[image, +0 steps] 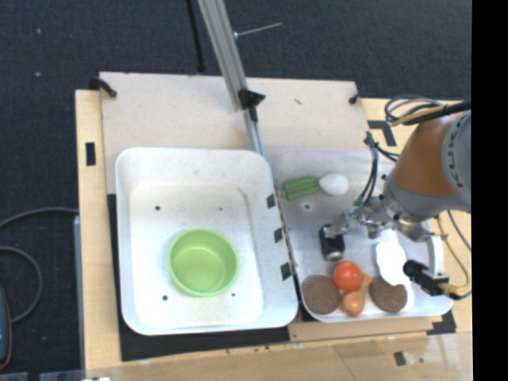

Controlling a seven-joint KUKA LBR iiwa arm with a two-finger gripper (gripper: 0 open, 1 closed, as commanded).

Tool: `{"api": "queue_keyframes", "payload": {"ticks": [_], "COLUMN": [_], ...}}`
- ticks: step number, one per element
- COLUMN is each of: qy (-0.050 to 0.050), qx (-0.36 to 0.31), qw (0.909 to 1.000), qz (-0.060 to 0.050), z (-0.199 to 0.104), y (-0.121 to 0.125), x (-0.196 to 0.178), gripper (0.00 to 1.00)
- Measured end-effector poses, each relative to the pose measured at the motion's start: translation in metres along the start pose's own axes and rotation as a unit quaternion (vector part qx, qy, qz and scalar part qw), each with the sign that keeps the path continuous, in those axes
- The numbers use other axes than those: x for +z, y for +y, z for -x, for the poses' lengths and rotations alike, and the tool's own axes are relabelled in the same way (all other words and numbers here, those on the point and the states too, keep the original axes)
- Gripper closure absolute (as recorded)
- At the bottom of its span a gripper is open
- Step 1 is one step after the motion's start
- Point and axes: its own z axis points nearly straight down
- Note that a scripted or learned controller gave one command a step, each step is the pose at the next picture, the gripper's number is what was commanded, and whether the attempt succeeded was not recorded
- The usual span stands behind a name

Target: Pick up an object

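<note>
Two shallow white bins: left bin (143, 173) holds round green plastic bowl (203, 261). Gripper (337, 238) low in right bin (309, 213) beside round red tomato (348, 275), prob. positioned for pick; grip state can't tell.

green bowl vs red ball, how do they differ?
Colour: the green bowl is lime green; the red ball is red-orange.
Size: the bowl is far wider than the ball.
Shape: the bowl is open and hollow, mouth up; the ball is a solid round.
Place: the bowl sits alone in the left bin; the ball sits among other items at the near edge of the right bin.
Both rest on a bin floor, ungripped.
</note>
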Motion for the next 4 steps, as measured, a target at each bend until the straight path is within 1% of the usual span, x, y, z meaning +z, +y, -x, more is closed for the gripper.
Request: {"api": "queue_keyframes", "payload": {"ticks": [1, 2, 3, 4], "qy": [-0.001, -0.001, 0.000, 0.001], "qx": [0.003, -0.001, -0.001, -0.003], "qw": [1.0000, 1.0000, 1.0000, 1.0000], "qz": [0.004, -0.002, -0.006, -0.006], "z": [0.002, 0.002, 0.003, -0.051], "y": [0.002, 0.011, 0.012, 0.013], "x": [-0.013, -0.076, -0.094, -0.096], "gripper": [1.00, 1.00, 1.00, 1.00]}}
